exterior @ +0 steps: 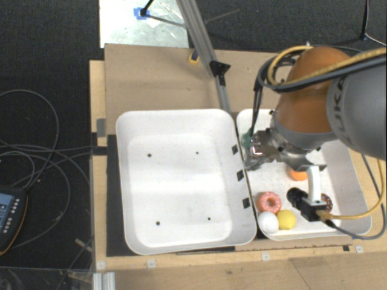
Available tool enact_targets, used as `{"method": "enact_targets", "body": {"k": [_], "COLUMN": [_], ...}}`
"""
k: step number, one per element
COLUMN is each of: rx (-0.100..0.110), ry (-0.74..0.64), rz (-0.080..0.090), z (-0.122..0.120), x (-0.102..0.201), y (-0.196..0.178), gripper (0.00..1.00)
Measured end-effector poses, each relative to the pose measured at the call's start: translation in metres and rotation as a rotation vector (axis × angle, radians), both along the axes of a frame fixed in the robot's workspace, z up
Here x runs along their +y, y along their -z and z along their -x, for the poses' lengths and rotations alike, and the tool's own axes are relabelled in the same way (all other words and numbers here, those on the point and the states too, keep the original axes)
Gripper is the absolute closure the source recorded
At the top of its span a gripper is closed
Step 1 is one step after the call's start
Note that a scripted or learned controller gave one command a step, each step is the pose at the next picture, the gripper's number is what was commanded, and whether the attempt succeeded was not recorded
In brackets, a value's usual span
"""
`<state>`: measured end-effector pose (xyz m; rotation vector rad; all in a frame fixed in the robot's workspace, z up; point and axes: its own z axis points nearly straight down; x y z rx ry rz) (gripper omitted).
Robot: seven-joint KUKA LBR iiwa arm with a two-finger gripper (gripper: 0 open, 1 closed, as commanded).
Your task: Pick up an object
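Over the right bin (314, 233), close to the wall it shares with the left bin (175, 180), the gripper (261, 151) hangs low. The bulky wrist hides its tip, so I cannot tell whether it is released or clenched, and nothing looks held. A pink doughnut (269, 202), a white ball (268, 223) and a yellow ball (286, 220) lie clustered at the near end, with an orange object (297, 174) beside the wrist. This looks like the approach. Next it must centre over one piece and descend.
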<state>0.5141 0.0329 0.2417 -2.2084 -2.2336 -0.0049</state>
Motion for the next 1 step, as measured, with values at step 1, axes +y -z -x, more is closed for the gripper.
{"method": "enact_targets", "body": {"k": [1], "rx": [0.003], "ry": [0.001], "rz": [0.001], "z": [-0.0018], "x": [0.0522], "y": [0.0157], "gripper": [1.0]}}
